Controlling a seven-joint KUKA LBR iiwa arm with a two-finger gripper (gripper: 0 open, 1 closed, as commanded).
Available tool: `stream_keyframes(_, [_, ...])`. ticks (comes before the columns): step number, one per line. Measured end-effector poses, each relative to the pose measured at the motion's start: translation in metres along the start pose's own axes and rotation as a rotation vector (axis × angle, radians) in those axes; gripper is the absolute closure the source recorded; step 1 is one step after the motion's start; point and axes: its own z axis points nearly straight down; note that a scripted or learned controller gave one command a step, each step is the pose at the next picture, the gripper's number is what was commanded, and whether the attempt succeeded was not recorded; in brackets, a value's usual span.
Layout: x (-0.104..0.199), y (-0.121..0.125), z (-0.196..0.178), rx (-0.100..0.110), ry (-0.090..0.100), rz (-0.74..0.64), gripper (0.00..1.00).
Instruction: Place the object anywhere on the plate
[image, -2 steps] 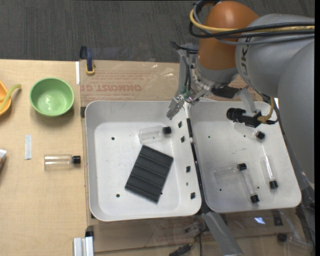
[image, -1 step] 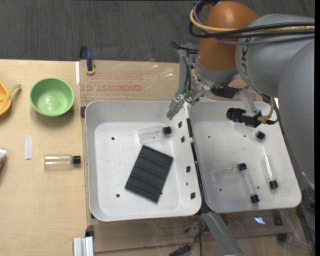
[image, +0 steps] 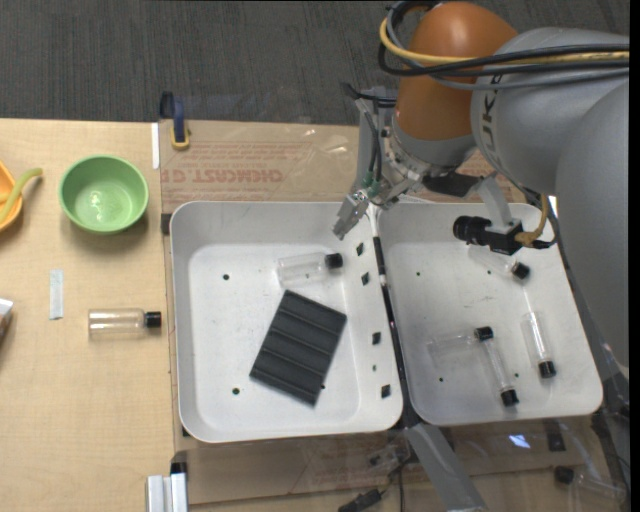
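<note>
We see green bowl (image: 104, 194) on tabletop (image: 90, 400) left of bins; clear bottle (image: 124, 320) lying below it.

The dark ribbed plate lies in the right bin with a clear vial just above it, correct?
Not quite: the camera view shows the dark ribbed plate in the left bin, not the right one. The clear vial does lie just above it.

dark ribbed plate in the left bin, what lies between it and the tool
In the camera view, a small clear vial with a black cap lies on the bin floor between the dark ribbed plate and the tool, just above the plate's upper edge.
</note>
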Motion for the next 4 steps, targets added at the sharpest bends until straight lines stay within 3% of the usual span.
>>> stream_keyframes(4, [0.0,0.0,0.0,0.0,0.0,0.0,0.0])
